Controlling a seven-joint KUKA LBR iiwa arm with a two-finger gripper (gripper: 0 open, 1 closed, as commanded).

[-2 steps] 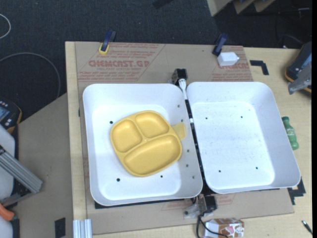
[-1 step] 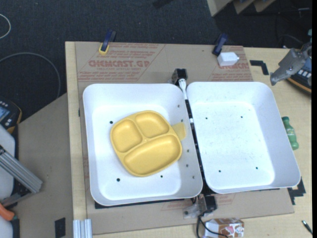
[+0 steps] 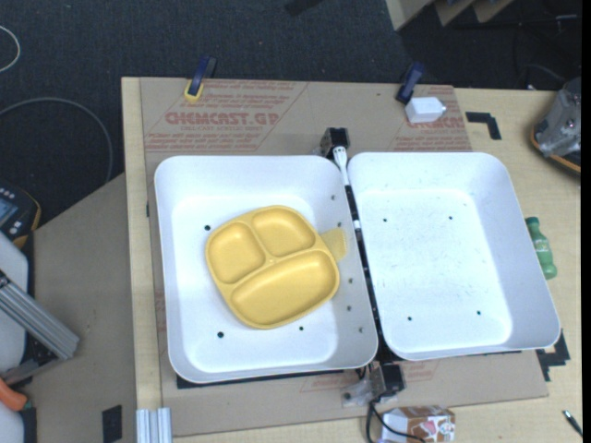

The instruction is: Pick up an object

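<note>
Yellow divided plate [image 3: 272,266] lies flat, face up, mid left bin [image 3: 175,247], away from the walls, likely leaving its rim graspable. Arm [image 3: 563,127] sits beyond right bin [image 3: 443,247]; jaws' state: cannot tell.

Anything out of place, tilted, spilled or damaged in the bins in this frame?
Nothing is spilled or broken. The yellow divided plate lies flat in the left bin, turned at an angle to the bin's sides, its small tab toward the middle divider. The right bin shows only faint specks and small dark dots.
</note>
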